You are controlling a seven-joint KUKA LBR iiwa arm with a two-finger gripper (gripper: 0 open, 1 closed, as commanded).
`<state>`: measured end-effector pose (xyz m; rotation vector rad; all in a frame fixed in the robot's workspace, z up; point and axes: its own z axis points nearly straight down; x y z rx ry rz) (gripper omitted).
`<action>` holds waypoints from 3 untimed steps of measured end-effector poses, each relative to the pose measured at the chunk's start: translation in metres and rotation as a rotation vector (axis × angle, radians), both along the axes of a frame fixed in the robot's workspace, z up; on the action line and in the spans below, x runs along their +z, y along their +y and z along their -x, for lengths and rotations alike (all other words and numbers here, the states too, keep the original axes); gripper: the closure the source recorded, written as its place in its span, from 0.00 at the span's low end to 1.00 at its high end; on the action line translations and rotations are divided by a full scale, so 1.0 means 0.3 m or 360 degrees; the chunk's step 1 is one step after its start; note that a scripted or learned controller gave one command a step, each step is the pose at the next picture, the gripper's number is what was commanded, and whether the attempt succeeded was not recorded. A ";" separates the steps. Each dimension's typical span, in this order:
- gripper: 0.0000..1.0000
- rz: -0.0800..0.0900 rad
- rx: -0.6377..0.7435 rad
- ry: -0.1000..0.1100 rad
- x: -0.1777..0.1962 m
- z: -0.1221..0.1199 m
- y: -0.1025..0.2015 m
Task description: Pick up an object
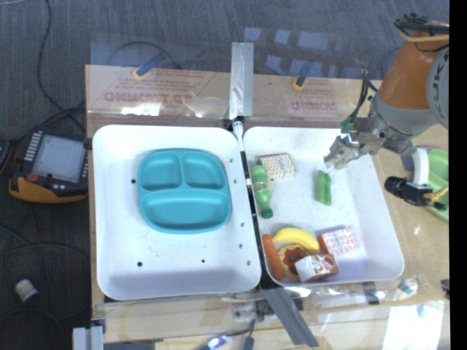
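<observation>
— Over the right bin's point(379, 217) upper right corner, what is the arm point(408, 79) doing?
— Its tool point(340, 156) hangs just above the bin floor, pointing left. Whether it is open or closed, I cannot tell; nothing shows in its grip.
— And the objects?
— All lie in the right bin. A green block point(323, 187) sits just below and left of the tool, apart from it. A patterned pack point(277, 166) lies near the divider, with a green bottle point(260, 189) beside it. At the front, a banana point(295, 238) touches a red carton point(315, 266), and a small box point(340, 240) lies just right of the banana.
— The left bin point(117, 217)?
— It holds 1 teal tray point(184, 189) with 3 compartments, flat in the middle.
— Anything off the surface?
— A handheld pendant point(51, 168) lies on the floor at left.
</observation>
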<state>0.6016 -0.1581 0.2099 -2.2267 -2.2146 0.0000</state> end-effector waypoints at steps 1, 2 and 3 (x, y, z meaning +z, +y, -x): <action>0.00 -0.0001 0.0000 0.0001 -0.001 0.000 0.000; 0.00 0.0001 -0.0071 0.0000 -0.388 -0.017 -0.114; 1.00 -0.0004 -0.0069 0.0004 -0.362 -0.016 -0.108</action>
